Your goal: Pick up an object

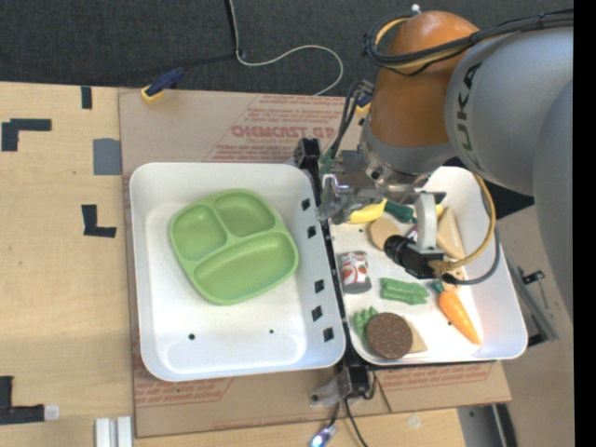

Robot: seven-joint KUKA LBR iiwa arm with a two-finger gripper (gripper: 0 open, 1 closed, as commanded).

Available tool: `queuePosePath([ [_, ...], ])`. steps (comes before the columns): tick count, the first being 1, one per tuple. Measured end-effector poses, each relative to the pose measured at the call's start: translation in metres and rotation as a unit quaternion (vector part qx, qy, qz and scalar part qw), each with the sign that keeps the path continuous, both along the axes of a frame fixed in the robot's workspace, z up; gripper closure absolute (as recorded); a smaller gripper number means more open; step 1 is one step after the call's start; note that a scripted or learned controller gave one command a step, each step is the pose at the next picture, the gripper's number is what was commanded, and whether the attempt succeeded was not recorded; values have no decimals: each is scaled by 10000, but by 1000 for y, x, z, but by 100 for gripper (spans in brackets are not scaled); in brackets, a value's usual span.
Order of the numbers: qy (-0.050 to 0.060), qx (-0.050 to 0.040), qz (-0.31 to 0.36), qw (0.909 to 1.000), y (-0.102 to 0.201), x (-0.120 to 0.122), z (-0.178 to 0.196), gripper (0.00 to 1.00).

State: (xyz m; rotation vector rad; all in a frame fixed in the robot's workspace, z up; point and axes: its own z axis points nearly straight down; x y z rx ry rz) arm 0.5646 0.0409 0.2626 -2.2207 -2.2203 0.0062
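The arm reaches in from the right and hangs low over the right bin, its gripper sitting above the bin's upper left corner, where the toy food is crowded. That placement suits the task: everything worth picking lies in this bin, while the left bin carries only a green divided plate, too broad and flat for an easy grab. Directly under the wrist lies a yellow banana, touching a green piece beside it, and it looks like the likeliest target. A small can lies just below, then a green bean pod, a carrot and a brown cookie nearer the front edge. Whether the gripper is spread or closed cannot be told, because the wrist hides it. Nothing appears lifted off the bin floor, so the pick seems not yet made.
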Motion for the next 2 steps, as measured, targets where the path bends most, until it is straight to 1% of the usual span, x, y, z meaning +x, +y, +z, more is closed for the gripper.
queuePosePath([
  [1,-65,8,0,10000,-26,-8,110,100],
  [2,-15,8,17,10000,29,-18,130,100],
])
